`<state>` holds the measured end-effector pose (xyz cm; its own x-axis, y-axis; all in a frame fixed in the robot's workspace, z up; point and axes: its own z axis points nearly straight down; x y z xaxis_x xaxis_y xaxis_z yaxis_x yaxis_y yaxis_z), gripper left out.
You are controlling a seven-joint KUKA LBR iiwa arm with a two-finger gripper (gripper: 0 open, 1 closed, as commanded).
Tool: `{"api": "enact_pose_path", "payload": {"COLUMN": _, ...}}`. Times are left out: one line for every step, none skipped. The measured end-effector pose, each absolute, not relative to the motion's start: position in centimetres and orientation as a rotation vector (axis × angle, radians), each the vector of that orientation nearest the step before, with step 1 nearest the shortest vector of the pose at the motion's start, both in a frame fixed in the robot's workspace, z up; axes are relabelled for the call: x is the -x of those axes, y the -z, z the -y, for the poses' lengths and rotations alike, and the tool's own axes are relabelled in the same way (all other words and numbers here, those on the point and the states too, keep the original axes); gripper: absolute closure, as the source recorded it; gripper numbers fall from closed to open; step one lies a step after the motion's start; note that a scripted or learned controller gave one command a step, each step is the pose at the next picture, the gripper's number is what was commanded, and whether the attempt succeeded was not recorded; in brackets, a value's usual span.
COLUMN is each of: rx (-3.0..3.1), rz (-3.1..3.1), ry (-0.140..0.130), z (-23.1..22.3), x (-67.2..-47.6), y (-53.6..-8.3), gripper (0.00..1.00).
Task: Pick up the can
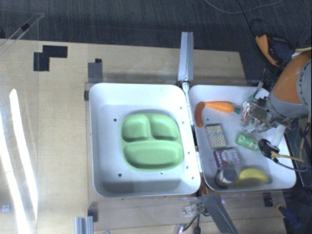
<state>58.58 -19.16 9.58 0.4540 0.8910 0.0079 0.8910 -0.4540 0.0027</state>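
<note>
Gripper (pixel 257 117) sits over far-right part of right bin (pixel 292 182), arm coming in from right edge w/ orange band showing. Fingers lost in metal clutter, so can't tell how wide it stands or whether it grips anything. Green item (pixel 246 141) lies just near-side of it, contact unclear.

Can (pixel 225 176) stands upright at near edge of right bin, left of banana (pixel 253 175), well apart from gripper. Purple packet (pixel 226 156) just beyond the can. Patterned packet (pixel 215 135) further back. Carrot (pixel 220 107) lies crosswise at far end. Reddish-orange curved piece (pixel 199 114) next to bin's left wall.

Left bin (pixel 100 145) holds a green divided tray (pixel 151 140), three compartments, about centre. Metal divider post (pixel 185 57) rises btwn bins at far side.
</note>
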Motion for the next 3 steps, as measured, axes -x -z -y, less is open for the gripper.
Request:
{"api": "enact_pose_path", "payload": {"rx": 2.681, "rz": 1.642, "ry": 0.016, "z": 19.2, "x": -58.6, "y": -9.6, "gripper": 0.00}}
{"api": "enact_pose_path", "payload": {"rx": 2.671, "rz": 1.650, "ry": 0.013, "z": 19.1, "x": -58.7, "y": -10.4, "gripper": 1.00}}
{"api": "enact_pose_path", "payload": {"rx": 2.737, "rz": 1.556, "ry": 0.014, "z": 17.8, "x": -58.8, "y": -9.4, "gripper": 1.00}}
